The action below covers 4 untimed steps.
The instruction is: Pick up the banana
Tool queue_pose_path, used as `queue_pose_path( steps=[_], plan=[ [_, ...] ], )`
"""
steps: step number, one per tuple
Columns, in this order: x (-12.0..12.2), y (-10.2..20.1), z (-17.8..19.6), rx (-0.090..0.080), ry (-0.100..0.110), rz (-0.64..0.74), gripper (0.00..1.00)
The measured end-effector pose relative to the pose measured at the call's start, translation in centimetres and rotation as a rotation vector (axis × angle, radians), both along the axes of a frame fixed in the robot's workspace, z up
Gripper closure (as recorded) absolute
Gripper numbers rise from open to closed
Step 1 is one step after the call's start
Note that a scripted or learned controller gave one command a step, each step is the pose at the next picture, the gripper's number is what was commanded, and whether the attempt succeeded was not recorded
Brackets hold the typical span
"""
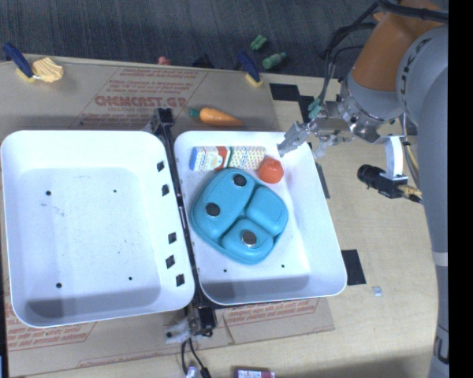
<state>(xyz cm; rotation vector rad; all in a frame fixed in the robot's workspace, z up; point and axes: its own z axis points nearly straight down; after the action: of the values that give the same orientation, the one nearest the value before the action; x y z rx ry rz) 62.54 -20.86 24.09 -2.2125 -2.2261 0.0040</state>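
My gripper (296,138) hangs over the far right corner of the right bin (325,252), just right of a small red-orange ball-like fruit (270,170). Nothing shows in its grasp. A big blue moulded tray (240,215) with three round hollows lies in the middle of that bin. Behind it, against the far wall, lies a flat printed packet (225,157). I cannot make out a banana shape among these things; the blue tray covers much of the bin floor.
The left bin (16,211) stands beside the right one, with a row of black clips (173,211) along the seam. An orange carrot (218,117) lies on the cardboard behind the right bin. Blue clamps (249,66) hold the cardboard's far edge.
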Motion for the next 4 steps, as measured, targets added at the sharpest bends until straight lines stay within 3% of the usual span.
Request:
queue_pose_path(
  steps=[1,2,3,4],
  plan=[
    [-1.0,-0.2,14.6,-0.002,-0.004,0.302,0.00],
    [-4.7,7.7,19.3,-0.001,-0.005,0.394,0.00],
    [-10.0,7.7,30.4,-0.004,-0.008,0.510,0.00],
    [-5.0,17.0,24.4,0.000,-0.002,0.466,0.00]
  ],
)
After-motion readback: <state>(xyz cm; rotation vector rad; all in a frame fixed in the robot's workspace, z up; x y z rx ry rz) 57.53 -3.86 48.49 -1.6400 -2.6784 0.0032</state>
